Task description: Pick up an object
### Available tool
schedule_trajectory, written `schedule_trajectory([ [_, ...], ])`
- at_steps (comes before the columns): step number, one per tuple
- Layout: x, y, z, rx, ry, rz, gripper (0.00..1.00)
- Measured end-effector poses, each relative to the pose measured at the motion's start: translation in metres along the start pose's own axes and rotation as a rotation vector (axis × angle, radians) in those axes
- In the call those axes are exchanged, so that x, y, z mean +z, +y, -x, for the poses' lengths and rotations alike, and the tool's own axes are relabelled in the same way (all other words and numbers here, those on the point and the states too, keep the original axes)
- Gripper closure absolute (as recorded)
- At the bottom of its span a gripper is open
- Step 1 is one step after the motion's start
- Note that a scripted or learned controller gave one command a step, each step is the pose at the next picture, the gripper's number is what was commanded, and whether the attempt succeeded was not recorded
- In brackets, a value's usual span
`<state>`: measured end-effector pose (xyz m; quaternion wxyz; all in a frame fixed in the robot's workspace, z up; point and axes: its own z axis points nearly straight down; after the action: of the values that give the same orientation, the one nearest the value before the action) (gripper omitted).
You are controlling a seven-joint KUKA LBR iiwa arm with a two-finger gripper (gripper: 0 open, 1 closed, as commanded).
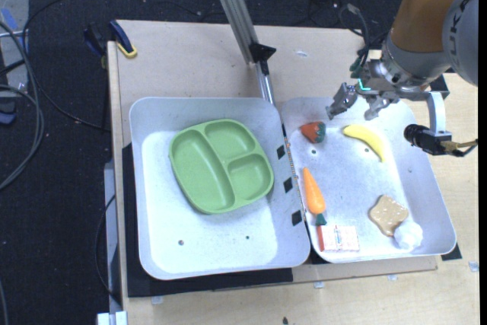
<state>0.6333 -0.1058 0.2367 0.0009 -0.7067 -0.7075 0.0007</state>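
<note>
The arm reaches in from the right, orange band up top, and the gripper hangs over the far edge of the right bin. The two fingers are spread apart, wide open, with nothing between them; the claw is released and grips nothing. It sits above the bin, touching none of the objects as far as the view tells.

Down in that right bin: a strawberry lies just below and left of the open fingers, near the bin's left wall. A banana lies just right of it, under the gripper's near side. A carrot runs along the left wall, closer to the camera. At the near edge lies a small red-and-white box, and beside it to the right a slice of toast touching a white lump.

The left bin holds a green divided plate.
</note>
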Motion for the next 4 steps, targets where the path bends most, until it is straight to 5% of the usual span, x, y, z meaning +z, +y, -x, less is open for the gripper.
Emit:
schedule_trajectory([
  [1,-0.001,0.001,0.0,0.0,0.0,0.002,0.0],
  [4,0.146,0.001,0.002,0.001,-0.001,0.001,0.0],
])
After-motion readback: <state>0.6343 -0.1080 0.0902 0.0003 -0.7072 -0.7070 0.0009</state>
